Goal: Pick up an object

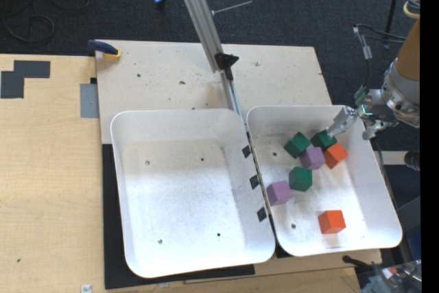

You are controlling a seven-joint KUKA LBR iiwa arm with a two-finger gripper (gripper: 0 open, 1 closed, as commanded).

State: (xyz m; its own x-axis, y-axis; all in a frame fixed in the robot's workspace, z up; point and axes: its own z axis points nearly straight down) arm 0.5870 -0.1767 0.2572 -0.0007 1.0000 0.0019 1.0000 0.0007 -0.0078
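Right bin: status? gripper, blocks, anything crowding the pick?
Gripper low over right bin, by green block; nothing seen held. Orange block and purple block crowd it. Lone orange block sits apart.

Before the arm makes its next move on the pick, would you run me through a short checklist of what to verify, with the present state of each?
1. Blocks are in the right bin: ok, six of them, green, purple and orange.
2. Hand is over that bin: ok, at its upper right, by a green block.
3. A block is between its fingers: cannot tell, the tip is too small and blurred.
4. Target stands free: not ok, that green block touches an orange block and a purple block.
5. An easier target exists: ok, the lone orange block near the front stands apart.
6. Left bin is out of the arm's way: ok.
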